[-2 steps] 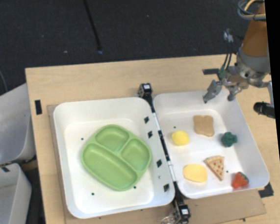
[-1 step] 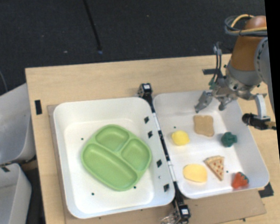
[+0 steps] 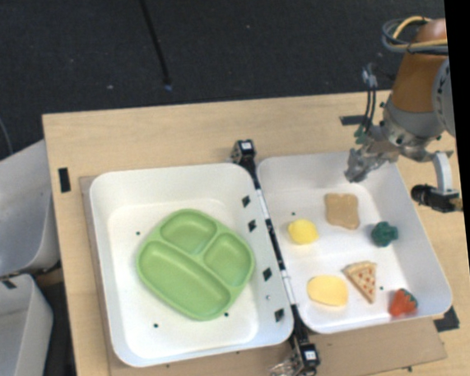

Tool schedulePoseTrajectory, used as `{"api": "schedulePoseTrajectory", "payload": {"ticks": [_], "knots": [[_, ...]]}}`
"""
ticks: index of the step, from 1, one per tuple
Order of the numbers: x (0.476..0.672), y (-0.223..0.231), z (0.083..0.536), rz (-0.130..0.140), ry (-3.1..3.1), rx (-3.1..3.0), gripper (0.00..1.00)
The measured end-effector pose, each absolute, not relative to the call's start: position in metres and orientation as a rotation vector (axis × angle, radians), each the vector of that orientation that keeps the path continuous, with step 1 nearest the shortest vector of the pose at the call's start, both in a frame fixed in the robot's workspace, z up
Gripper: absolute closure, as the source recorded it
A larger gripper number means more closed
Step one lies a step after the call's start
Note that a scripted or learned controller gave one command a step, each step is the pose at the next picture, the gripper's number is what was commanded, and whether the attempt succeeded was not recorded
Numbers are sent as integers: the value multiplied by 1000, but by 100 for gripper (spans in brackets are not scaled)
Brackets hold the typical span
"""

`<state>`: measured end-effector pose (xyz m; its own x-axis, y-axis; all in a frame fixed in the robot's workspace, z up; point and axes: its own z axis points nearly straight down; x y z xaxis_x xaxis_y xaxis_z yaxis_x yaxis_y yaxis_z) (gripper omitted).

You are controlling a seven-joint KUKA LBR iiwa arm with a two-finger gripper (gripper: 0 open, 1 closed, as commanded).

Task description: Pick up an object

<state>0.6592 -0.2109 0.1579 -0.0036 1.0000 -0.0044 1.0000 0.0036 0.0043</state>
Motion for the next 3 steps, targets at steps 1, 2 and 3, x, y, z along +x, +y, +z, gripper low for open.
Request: {"api": "schedulePoseTrajectory", "payload": {"ticks": [1, 2, 3], "knots": [[651, -213, 208, 4, 2216, 2218, 100], [652, -215, 260, 4, 2219, 2215, 100], [645, -172, 252, 0, 2227, 2216, 100]]}}
